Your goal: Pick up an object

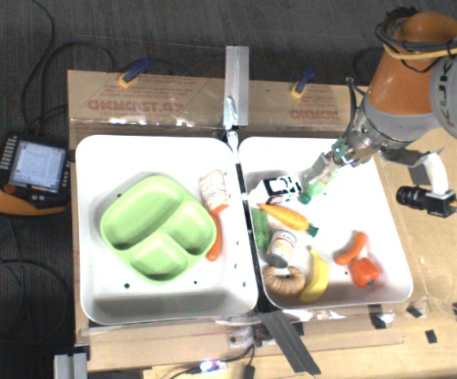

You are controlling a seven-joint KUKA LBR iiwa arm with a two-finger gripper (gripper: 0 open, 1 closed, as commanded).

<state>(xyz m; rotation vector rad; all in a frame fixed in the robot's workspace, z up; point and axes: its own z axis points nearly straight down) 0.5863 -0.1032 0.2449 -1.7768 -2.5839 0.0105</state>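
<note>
My gripper (313,184) hangs low over the upper middle of the right bin (386,212), reaching in from the upper right. Just to its left lies a small black-and-white object (282,185). Below the gripper an orange carrot (283,215) lies across the bin, apart from it. I see nothing held in the gripper. Further down are a small bottle (282,248), a brown ring-shaped bagel (285,282), a yellow banana (317,279), an orange-red pepper (351,247) and a red tomato-like piece (365,272). A green item (260,227) lies along the bin's left wall.
The left bin (94,290) holds a green divided plate (157,226), a white packet (212,188) and a thin orange stick (215,239) by the right wall. A handheld screen unit (31,172) sits left of the bins.
</note>
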